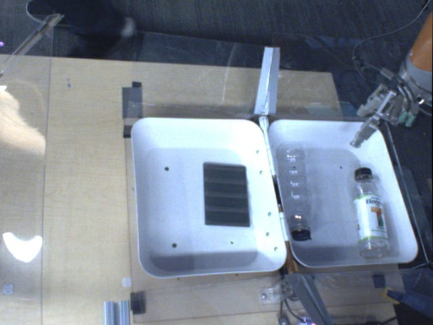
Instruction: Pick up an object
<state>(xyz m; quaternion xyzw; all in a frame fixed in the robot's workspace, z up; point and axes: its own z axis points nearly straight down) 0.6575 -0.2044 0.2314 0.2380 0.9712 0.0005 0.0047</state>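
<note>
Two white bins are sitting side by side on the bench. The left bin [155,181] is carrying a dark ribbed rectangular pad [226,193]. The right bin [331,147] is holding two clear bottles: one with a white label [370,212], its orange print too small to read, and a plainer one [295,195] lying along the left wall. The gripper [371,124] is hovering over the far right corner, grasping nothing; whether its fingers are parted I cannot tell.

Left bin [155,181]: holds a dark ribbed block [226,193] lying flat near its middle.
Right bin [325,249]: a clear tube with a black cap [295,195] along its left wall; a clear bottle with a black cap [370,212] near its right wall.
Gripper [369,128]: above the right bin's far right corner, well apart from the bottle.
Desk [67,181]: pale wood.
</note>
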